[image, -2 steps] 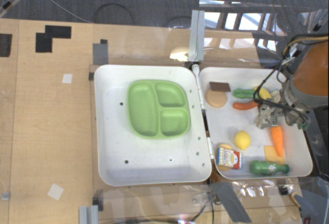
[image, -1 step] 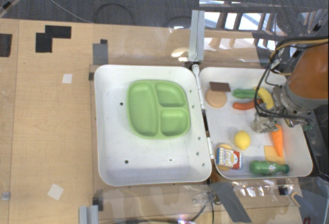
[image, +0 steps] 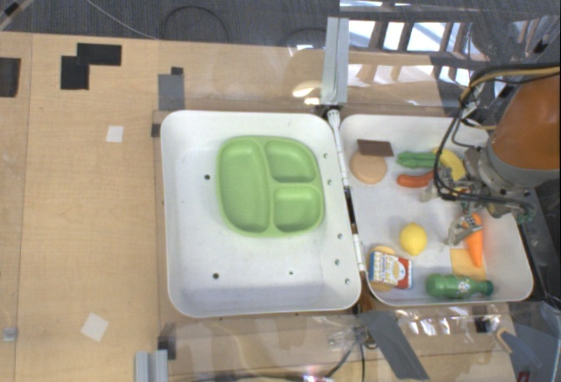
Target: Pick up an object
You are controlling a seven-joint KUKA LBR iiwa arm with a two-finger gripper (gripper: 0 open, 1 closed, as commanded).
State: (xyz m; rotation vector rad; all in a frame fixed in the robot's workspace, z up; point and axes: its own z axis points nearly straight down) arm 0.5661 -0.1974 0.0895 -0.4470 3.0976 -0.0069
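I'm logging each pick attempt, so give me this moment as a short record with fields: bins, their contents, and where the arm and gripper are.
left bin: holds a green divided plate
right bin: toy foods
right bin items: lemon, green bottle, small carton, round tan piece, red sausage, carrot, cheese wedge
arm: over the right bin's right side
gripper: low near the carrot, nothing visibly between its fingers
finger state: cannot tell
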